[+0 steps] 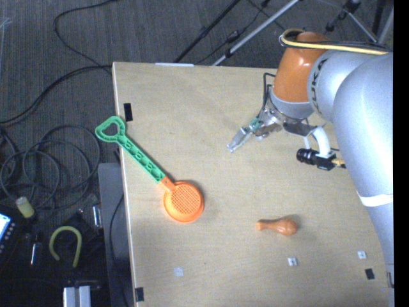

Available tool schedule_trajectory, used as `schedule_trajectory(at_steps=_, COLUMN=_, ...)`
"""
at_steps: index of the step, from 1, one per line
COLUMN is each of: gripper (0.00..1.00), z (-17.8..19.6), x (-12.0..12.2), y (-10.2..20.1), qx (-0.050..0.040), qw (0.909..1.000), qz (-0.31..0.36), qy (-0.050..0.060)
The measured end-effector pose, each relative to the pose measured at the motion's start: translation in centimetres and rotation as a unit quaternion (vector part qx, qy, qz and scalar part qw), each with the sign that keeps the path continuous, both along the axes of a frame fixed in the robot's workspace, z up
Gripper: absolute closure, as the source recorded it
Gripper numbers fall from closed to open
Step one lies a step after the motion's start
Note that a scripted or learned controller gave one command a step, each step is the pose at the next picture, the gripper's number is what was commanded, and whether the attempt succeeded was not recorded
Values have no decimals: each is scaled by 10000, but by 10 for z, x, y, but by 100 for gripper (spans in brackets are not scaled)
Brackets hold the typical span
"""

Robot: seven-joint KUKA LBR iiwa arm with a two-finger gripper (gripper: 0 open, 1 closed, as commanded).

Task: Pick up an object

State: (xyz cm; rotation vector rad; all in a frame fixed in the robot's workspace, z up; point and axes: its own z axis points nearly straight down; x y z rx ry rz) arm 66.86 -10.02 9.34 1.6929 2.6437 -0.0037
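- Bkgd: dark grey carpet w/ black cables looping at left, metal stand legs running diagonally at far right.
- Bench: tan wooden board fills centre and right; small black and white markers near its edges.
- Left of board, on floor: green U-shaped piece at near left, by the cables.
- Paddle toy lies flat on left part of board: green perforated handle w/ loop end pointing far-left, orange round mesh head at near-right end. Handle loop sits at board's left edge.
- Small orange pear-shaped object lies on its side at near-centre-right of board, narrow end pointing left. Well apart from the paddle toy, nothing touching it.
- Gripper at centre-right, far of the orange object, slanting down-left toward board. Fingers look close together, narrow; nothing seen between them.
- Gripper well apart from both objects; bare board around its tip.
- Arm enters from right: grey body, orange band above wrist, small black fitting on the wrist's near side.
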Motion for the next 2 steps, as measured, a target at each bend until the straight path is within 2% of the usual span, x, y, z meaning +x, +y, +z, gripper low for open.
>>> schedule_trajectory(at_steps=2, gripper=0, z=0, x=0, y=0, qx=0, qw=10000, qz=0, qy=0)
